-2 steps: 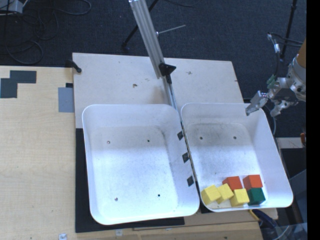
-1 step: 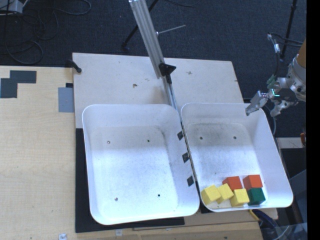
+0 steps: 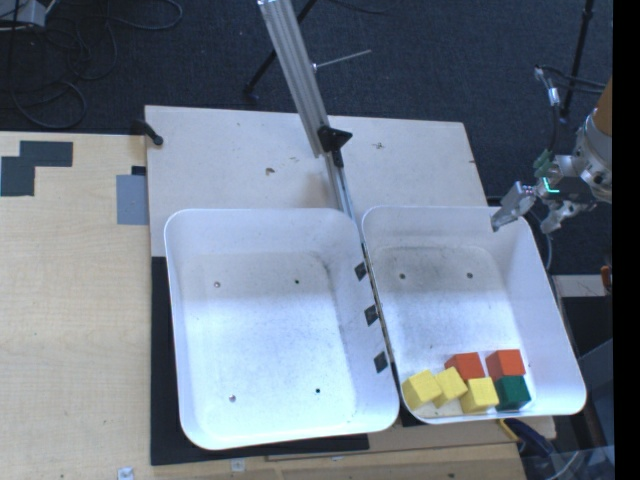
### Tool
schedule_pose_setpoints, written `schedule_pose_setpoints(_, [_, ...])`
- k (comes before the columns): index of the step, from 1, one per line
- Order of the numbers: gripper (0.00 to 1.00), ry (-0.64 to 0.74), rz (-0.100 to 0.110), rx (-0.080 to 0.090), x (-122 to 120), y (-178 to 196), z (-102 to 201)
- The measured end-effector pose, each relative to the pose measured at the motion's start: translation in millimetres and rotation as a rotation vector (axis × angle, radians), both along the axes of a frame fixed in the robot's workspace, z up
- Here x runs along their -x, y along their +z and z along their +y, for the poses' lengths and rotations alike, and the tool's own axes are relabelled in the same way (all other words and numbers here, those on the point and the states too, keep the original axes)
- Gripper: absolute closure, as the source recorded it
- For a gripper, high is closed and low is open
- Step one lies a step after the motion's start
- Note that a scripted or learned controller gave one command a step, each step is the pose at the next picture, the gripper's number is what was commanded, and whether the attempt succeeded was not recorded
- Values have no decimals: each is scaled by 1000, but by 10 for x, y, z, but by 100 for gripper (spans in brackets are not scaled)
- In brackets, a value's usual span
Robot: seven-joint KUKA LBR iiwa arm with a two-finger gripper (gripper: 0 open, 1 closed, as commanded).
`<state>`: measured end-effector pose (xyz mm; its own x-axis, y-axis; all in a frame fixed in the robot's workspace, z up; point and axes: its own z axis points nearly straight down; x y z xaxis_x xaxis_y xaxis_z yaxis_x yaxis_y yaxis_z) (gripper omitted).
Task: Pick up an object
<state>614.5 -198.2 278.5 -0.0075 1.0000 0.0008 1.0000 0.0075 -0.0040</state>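
i count six blocks in right bin point(image 3: 520, 268) near corner: three yellow point(image 3: 450, 386), two orange point(image 3: 486, 364), one green point(image 3: 513, 392). pincer point(image 3: 528, 208) over far right rim, fingers apart, holding nothing; arm cut off.

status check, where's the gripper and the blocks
Gripper above right bin's far right rim, holding nothing. Blocks clustered in that bin's near corner. Nothing in the way.

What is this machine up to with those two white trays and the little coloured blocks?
A robot arm reaches in from the right, meant to pick up an object. Its end effector hovers by the far right corner of the right shallow white bin, holding nothing. Small cubes, three yellow, two orange-red and one green, sit clustered in that bin's near corner. None has been picked up yet.
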Motion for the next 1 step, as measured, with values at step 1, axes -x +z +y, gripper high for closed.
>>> schedule_pose_setpoints(1, [0, 0, 0, 0, 0, 0, 0])
